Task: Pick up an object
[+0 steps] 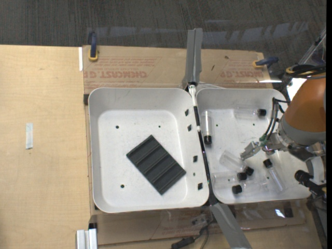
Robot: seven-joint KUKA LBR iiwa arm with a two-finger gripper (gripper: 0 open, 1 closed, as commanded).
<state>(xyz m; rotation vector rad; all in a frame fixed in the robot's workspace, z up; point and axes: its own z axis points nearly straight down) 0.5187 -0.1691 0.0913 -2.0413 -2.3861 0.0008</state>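
A dark grey ribbed slab (155,164) lies at a slant in the middle of the left bin (98,139). The right bin (223,100) holds several clear tubes with black caps: one upright along its left wall (206,128), one near the back (250,112), and one at the front right (275,179). Small black caps (243,176) lie near the front. My gripper (250,150) hangs low over the middle of the right bin, just above a clear piece (228,160). Nothing is visibly held in it.
The arm's orange band (309,110) and grey wrist cover the right bin's right side. A grey divider bar (194,56) runs between the bins at the back. Cardboard (135,69) lies behind the bins, and a wooden bench top (41,139) lies to the left.
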